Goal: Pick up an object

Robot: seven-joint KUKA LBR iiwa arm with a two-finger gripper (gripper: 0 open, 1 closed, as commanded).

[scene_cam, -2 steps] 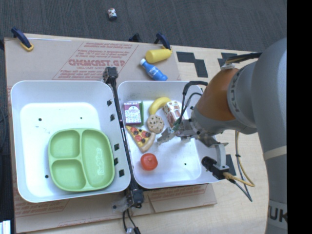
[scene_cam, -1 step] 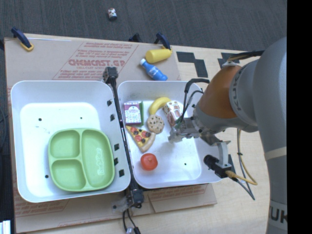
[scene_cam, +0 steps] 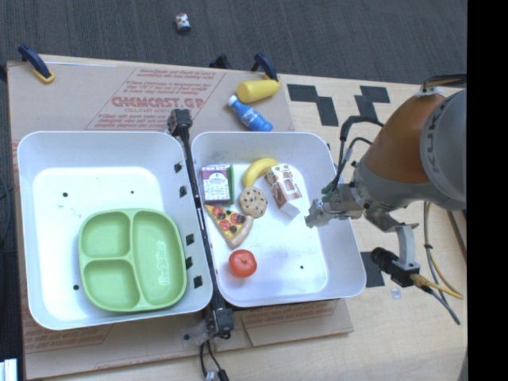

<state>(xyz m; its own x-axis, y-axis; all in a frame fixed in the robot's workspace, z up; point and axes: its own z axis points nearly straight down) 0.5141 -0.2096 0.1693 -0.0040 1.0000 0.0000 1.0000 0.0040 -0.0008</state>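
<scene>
The gripper [scene_cam: 316, 215] hovers at the right bin's [scene_cam: 343, 262] right edge, its opening impossible to tell, holding nothing, so next it must descend onto the nearby carton [scene_cam: 286, 189]

Bare floor around tomato [scene_cam: 243, 263], right bin [scene_cam: 347, 270]

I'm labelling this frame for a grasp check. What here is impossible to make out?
- Claw: too small and dark in the camera view to tell open from shut.
- Arm: cut off by the right edge.
- Small box: label too small to read.
- Speck on the floor: too small to identify.
</scene>
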